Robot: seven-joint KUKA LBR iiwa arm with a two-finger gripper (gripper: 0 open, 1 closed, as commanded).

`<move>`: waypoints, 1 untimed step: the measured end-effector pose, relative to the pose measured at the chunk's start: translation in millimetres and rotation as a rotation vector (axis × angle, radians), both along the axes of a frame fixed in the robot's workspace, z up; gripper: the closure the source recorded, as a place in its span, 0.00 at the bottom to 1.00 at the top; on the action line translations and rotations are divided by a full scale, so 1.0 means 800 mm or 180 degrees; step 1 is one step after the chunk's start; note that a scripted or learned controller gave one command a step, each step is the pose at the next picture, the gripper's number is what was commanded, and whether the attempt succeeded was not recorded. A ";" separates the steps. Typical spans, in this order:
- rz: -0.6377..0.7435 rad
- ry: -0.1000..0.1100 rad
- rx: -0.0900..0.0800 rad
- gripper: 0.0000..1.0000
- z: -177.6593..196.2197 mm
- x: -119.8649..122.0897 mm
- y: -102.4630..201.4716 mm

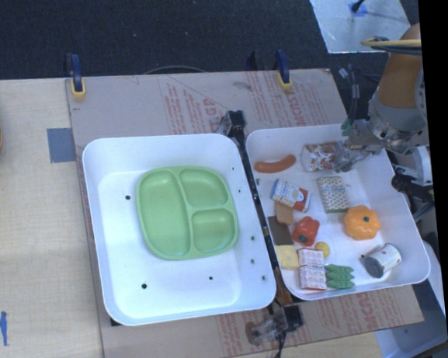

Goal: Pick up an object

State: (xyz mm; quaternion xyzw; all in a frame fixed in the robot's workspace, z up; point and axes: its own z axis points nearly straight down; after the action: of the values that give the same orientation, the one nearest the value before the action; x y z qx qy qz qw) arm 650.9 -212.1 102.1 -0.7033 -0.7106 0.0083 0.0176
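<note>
gripper (351, 144) sat low at the right bin's (411, 220) 1 o'clock corner, right over a crinkly packet (321, 156). couldn't tell from this angle how it was set, so no call on a hold. packet looked like the target: light, thin, soft foil, probably slippery and prone to crumpling; i'd have pinched it across the short width near an edge. sausage (274, 164) lay just beside it at 9 o'clock, so little side room. the orange pumpkin (360, 222) at 4 o'clock looked rigid, round, an easier grab. bin floor was smooth white plastic with low walls, things would skid. left bin (111, 223) carried a green divided plate (187, 212), plenty of space there.
</note>
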 end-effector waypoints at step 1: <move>-0.0029 -0.0145 -0.0055 1.00 0.130 -0.027 -0.002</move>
State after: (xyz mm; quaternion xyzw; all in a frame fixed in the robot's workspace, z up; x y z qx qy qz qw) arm 629.5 -213.7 206.3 -0.7067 -0.7075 -0.0016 -0.0046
